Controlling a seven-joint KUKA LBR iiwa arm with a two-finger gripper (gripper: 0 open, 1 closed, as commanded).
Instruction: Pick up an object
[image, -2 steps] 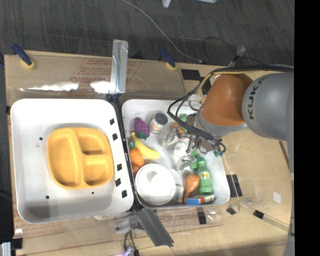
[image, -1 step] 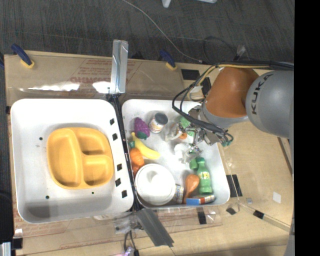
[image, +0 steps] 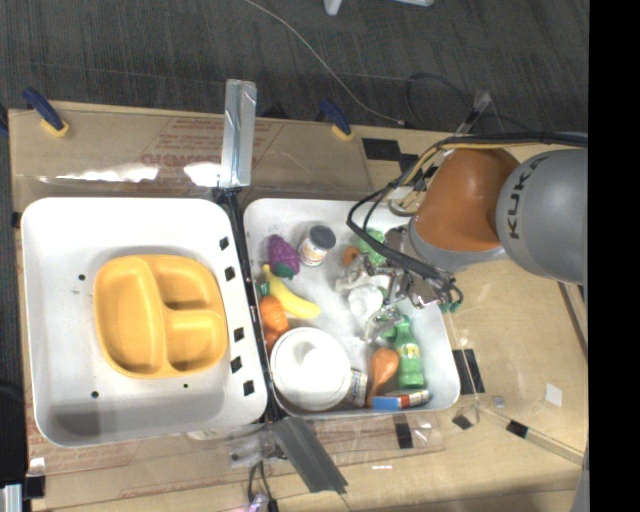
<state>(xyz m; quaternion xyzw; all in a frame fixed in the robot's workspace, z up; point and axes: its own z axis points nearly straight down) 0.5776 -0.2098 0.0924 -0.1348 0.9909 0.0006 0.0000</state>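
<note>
Two white bins side by side; we take right bin (image: 440, 345) as landmark. Gripper (image: 385, 290) low inside it, near centre; whether fingers open or shut, we cannot tell. Green bottle (image: 408, 357) just below gripper, smooth plastic, beside glossy orange carrot (image: 382, 366). Curved yellow banana (image: 292, 298) toward bin's left wall, knobbly purple grapes (image: 282, 254) above it, round white bowl (image: 312, 366) at lower left.
</note>
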